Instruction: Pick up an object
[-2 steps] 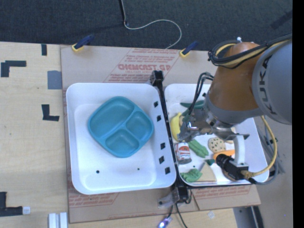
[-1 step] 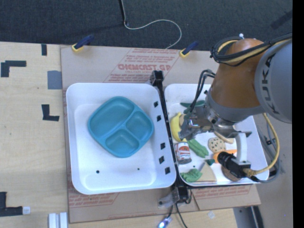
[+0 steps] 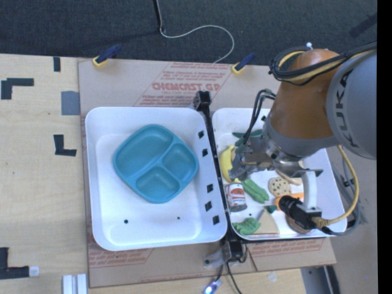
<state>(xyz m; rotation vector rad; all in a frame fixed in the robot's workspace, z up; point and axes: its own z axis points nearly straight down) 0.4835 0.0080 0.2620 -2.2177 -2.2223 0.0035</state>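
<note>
Grey-and-orange arm (image 3: 303, 103) work, seen from above. Reaches in from the right and hangs low over the right bin (image 3: 334, 185), with the wrist bulk covering much of that bin's middle. Puts the gripper (image 3: 250, 159) at the bin's left side, just above or against a yellow curved item (image 3: 227, 162) near the dividing wall. Cannot tell whether clenched, released or grasping anything, since the dark wrist hardware hides it, so no claim of a hold.

Looks like a descent onto the clutter, probably because the pickable things crowd there:
- a green pod-like piece (image 3: 255, 189) just below the gripper
- a small red-labelled can (image 3: 236, 196) beside the wall
- a speckled cookie (image 3: 278, 185) further right
- another green item (image 3: 247, 226) at the near edge

Leaves the left bin (image 3: 104, 164) alone, with 1 blue divided plate (image 3: 156, 163) lying flat, 3 compartments up, well apart from the gripper.

Judged from this, early in the task, with nothing visibly lifted. Risks a miss, with items touching one another and the wall close.
</note>
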